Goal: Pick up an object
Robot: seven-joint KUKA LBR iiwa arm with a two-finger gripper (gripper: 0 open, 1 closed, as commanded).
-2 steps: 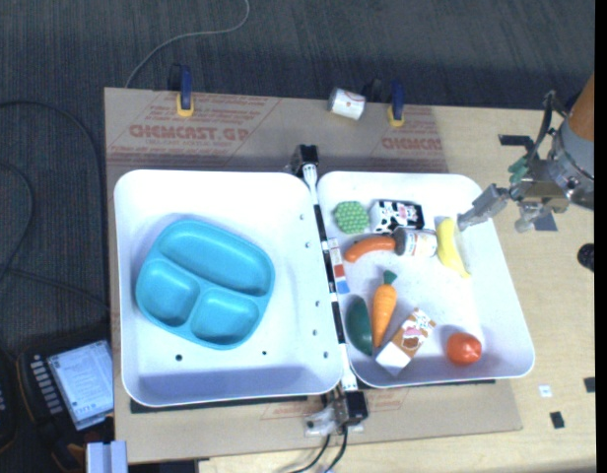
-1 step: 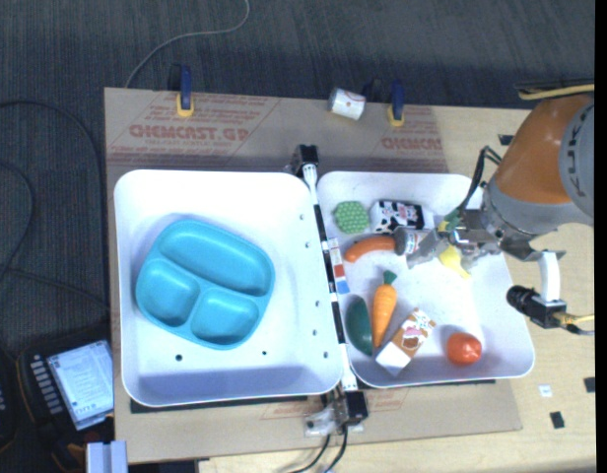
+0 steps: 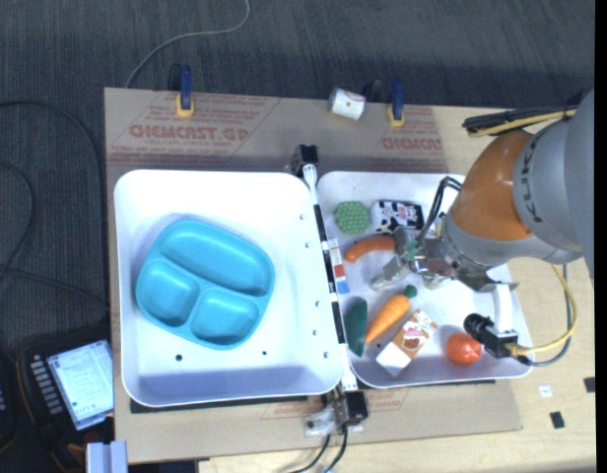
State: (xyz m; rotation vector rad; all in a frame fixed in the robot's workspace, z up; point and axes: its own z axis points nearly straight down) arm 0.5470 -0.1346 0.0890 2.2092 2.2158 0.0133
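Your gripper [image 3: 407,262] sits low in the right bin [image 3: 510,308], amid toy food; whether its fingers are open or closed, you cannot tell; candidates crowd close: sausage [image 3: 368,248] just left, carrot [image 3: 387,317] just below, tomato [image 3: 463,349] nearer the bin's corner; blue tray [image 3: 203,282] fills the left bin [image 3: 146,363].

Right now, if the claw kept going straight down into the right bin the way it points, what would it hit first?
Most likely the bin floor, in the gap between the sausage and the carrot. The claw hangs over that patch, though depth is hard to judge from this slanted view, so it could clip the carrot's leafy end.
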